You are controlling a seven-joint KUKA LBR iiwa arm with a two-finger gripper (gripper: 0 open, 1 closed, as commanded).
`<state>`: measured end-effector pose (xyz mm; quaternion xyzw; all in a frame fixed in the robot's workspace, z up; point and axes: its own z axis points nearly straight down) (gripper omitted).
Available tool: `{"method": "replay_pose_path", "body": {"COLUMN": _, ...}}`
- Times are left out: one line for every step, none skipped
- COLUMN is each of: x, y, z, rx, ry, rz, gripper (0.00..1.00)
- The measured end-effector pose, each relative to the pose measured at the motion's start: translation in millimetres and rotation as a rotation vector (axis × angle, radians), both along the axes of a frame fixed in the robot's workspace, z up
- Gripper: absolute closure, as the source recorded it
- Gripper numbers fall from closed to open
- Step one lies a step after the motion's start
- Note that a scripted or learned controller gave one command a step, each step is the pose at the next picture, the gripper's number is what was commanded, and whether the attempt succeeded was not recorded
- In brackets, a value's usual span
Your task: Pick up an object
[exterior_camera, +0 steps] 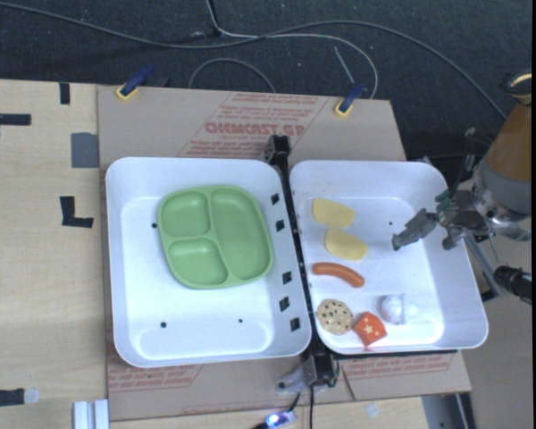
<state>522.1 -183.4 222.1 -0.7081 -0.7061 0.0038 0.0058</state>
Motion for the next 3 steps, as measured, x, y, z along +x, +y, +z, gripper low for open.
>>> {"method": "replay_pose_path", "body": {"x": 2.8, "y": 0.3, "z": 6.3, "rx": -0.003, "ry": -0.012, "rz": 0.004, "gripper": 0.00}}
{"method": "replay_pose_path", "body": {"x": -5.7, "y": 3.4, "z": -54.6, "rx": -0.002, "ry": -0.007, "rz": 0.003, "gripper": 0.00}}
{"method": "replay_pose_path", "body": {"x": -11.7, "y": 6.5, "z": -118.0, "rx": -0.001, "ry": -0.006, "rz": 0.003, "gripper": 0.00}}
